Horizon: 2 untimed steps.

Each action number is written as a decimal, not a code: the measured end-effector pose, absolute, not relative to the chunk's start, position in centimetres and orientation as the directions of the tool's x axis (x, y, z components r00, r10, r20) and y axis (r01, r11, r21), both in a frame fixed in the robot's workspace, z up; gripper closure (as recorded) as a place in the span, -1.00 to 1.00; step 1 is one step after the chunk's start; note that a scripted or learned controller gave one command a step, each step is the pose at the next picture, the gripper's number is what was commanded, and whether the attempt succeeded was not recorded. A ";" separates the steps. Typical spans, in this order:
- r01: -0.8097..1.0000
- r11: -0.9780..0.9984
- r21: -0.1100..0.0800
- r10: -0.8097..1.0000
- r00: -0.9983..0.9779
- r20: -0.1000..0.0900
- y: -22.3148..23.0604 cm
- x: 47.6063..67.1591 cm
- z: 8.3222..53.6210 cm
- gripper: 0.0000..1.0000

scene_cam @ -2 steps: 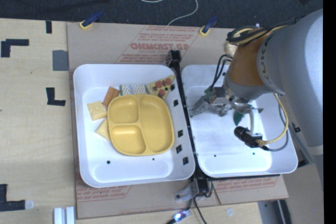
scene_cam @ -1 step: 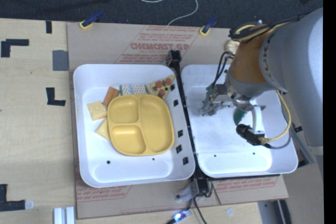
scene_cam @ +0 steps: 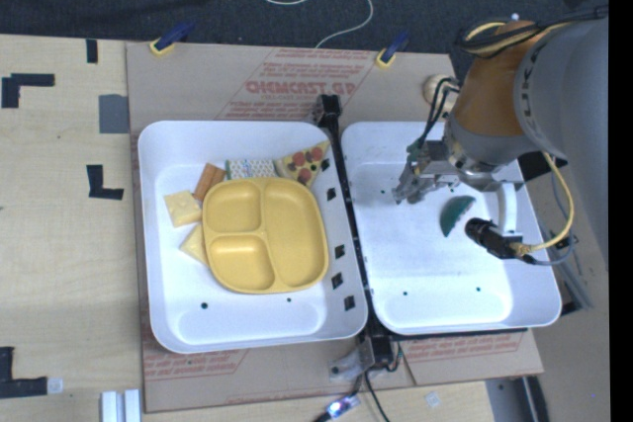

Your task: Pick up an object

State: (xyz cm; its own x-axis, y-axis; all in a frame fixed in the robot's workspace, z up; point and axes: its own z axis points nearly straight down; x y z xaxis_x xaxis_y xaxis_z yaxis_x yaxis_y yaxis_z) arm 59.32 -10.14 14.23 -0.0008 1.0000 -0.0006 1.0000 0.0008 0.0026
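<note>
Dark carpet runs along the back, with a white cable (scene_cam: 316,0) looping across it, and below that sits the light wood table (scene_cam: 59,252) with black tape marks on its left part. A cardboard sheet (scene_cam: 287,84) lies on the table, clipped at its far edge by two blue and yellow clamps (scene_cam: 171,38), and both white bins sit on it side by side.

Left bin (scene_cam: 163,301) is the busy one: a yellow divided plate (scene_cam: 265,234) takes up the middle, tilted a little, and a few flat pieces poke out from under its far and left sides, like a tan cracker-looking square (scene_cam: 182,207), a brownish piece (scene_cam: 209,179) and a colourful patterned bit (scene_cam: 309,160) up near the bin's far right corner.

Right bin (scene_cam: 445,301) has pretty much one loose item, a small dark green object (scene_cam: 457,211) lying on the bin floor toward the right side, roughly mid-depth. The arm (scene_cam: 539,94) comes in over the bin's far right corner, orange band visible above the wrist. The end effector (scene_cam: 411,192) is down low over the far half of the right bin, just left of the green object and not on it. Can't really tell whether it's apart or together from this angle, it's too small and dark. A black cylindrical part (scene_cam: 490,237) with a yellow cable hangs near the bin's right wall, just beside the green object.
</note>
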 end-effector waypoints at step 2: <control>1.000 0.002 0.001 1.000 -0.002 0.000 -9.2 60.0 22.6 1.00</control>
State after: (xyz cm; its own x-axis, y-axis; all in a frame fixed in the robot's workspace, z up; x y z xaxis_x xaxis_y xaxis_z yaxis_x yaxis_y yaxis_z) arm 60.00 -9.20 22.56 -0.0019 1.0000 0.0003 1.0000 0.0019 0.0009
